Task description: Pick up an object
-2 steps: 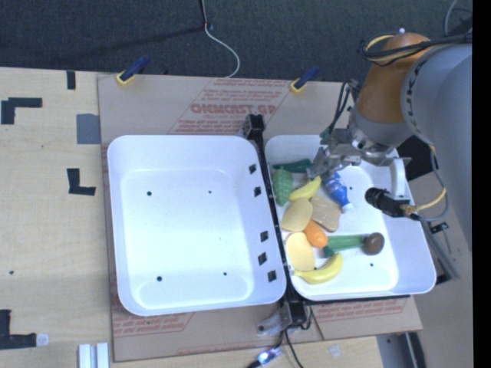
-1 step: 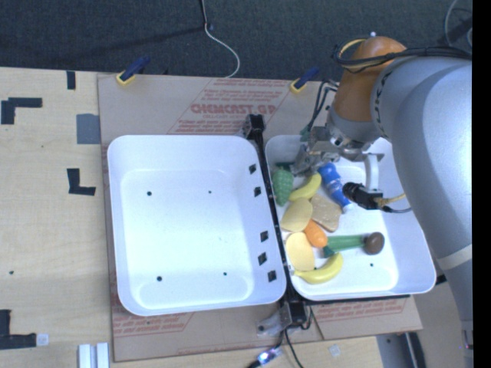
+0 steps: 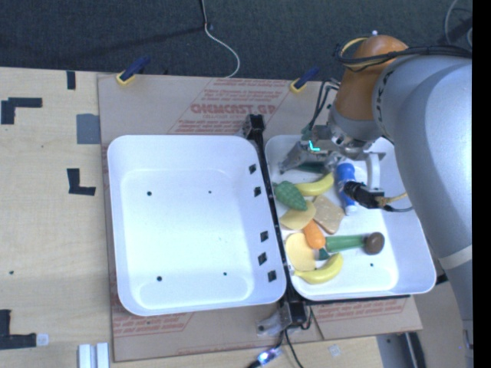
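Gripper (image 3: 304, 158) is hanging low over the back left part of the right bin (image 3: 403, 278), w/ a small teal light glowing on its body. Whether it is open or closed I cannot tell, b/c the tip is merging w/ the white bin wall behind it, and nothing is showing clearly as held. Arm (image 3: 418, 106) is reaching in from the right, and its orange band (image 3: 360, 90) is sitting just above the wrist. Objects to pick are all lying in the right bin, crowding toward its left side. A banana (image 3: 316, 184) is lying just below the gripper, and a green piece (image 3: 291, 195) is lying beside it, near the divider. A blue item (image 3: 345, 176) is lying to the right of the banana, close to the wrist. Two beige slices (image 3: 330, 215) are overlapping in the middle, approx., and an orange piece (image 3: 313, 234) is resting on them. A green stick (image 3: 345, 242) w/ a brown end is pointing right, touching the orange piece. A yellow disc (image 3: 299, 253) and a 2nd banana (image 3: 330, 268) are lying at the front. The left bin (image 3: 184, 228) is standing just beside the right one, w/ black clips (image 3: 266, 236) along the shared edge. Both bins are resting on a cardboard sheet (image 3: 222, 106), and a thin cable (image 3: 219, 37) is hanging down at the back.
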Controlling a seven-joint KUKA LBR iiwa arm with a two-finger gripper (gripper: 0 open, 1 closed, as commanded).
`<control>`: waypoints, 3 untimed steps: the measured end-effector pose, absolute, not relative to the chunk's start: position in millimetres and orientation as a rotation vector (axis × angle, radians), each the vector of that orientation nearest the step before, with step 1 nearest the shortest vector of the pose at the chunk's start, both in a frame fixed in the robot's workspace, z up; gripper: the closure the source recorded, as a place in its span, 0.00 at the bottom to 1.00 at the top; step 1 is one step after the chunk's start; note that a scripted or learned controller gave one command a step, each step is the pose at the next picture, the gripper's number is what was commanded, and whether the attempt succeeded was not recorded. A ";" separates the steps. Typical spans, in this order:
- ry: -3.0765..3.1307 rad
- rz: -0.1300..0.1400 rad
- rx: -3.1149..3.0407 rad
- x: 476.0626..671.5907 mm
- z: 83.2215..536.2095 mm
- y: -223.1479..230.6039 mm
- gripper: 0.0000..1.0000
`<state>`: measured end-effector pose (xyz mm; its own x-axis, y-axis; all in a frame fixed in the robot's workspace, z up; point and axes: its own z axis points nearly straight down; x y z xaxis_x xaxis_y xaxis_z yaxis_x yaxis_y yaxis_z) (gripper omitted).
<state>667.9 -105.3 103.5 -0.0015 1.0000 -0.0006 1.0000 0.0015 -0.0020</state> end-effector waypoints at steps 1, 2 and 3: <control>-2.223 0.003 -2.217 667.9 113.1 -104.7 1.00; -2.221 0.006 -2.217 666.0 81.9 -95.1 1.00; -2.223 0.003 -2.220 667.8 84.1 -95.1 1.00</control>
<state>667.8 -95.1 84.1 -0.0013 1.0000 -0.0011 1.0000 0.0013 -0.0016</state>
